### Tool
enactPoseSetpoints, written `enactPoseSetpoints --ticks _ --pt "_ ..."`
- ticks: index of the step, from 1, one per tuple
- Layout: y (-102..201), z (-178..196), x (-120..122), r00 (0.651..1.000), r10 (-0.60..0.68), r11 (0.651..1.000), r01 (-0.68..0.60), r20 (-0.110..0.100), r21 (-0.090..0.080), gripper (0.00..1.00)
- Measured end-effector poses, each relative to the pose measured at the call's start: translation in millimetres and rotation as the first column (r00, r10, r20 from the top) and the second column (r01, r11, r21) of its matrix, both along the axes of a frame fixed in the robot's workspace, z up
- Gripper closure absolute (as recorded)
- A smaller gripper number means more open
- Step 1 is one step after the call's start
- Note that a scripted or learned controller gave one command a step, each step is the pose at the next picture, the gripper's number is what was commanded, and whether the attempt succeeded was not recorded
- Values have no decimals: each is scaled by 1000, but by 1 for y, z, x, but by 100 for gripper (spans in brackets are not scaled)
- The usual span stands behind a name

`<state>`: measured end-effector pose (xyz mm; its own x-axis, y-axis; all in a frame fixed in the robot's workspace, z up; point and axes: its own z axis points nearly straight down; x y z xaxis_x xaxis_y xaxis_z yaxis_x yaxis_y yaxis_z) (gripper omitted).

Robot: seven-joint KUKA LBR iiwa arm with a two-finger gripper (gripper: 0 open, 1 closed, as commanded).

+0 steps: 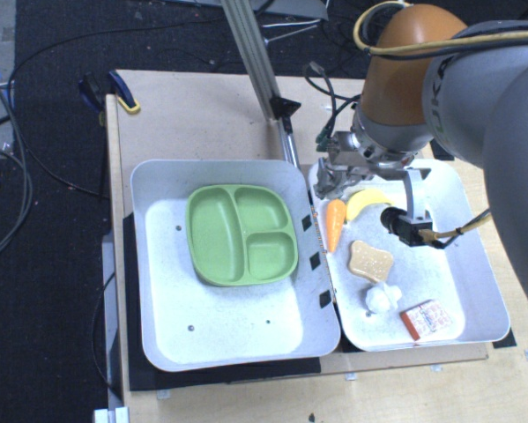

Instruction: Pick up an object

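A: Where does the gripper (334,183) stand just now?

B: At the upper left corner of the right bin (475,263), hanging low. Whether it is spread or pressed together I cannot tell; the wrist hardware hides the tips, and I see nothing held in it.

A: What lies closest to it?

B: The carrot (334,223), just below it and toward the camera. Its long axis runs straight away from the gripper, thick end nearest, point toward the front of the bench. Just beside the gripper on its right is the banana (368,203), curved and lying crosswise.

A: So which is the likely target?

B: The carrot, I judge. A short drop toward the front would put the gripper over it, closing across the narrow width.

A: Any trouble with edges?

B: Yes. The carrot lies near the bin's left wall, beside the divide with the left bin (158,263), so room on that side is tight. The banana's side looks freer.

A: And farther out?

B: Beyond the carrot comes the slice of bread (370,261), then a small white object (381,299), then a red-and-white packet (427,319) near the front. Well to the gripper's left, the green tray (242,234) sits in the left bin.
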<state>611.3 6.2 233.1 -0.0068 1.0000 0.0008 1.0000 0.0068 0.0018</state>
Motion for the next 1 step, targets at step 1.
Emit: enactPoseSetpoints --ticks 1 --pt "56 9 6 1000 2 1000 -2 1 1 100"
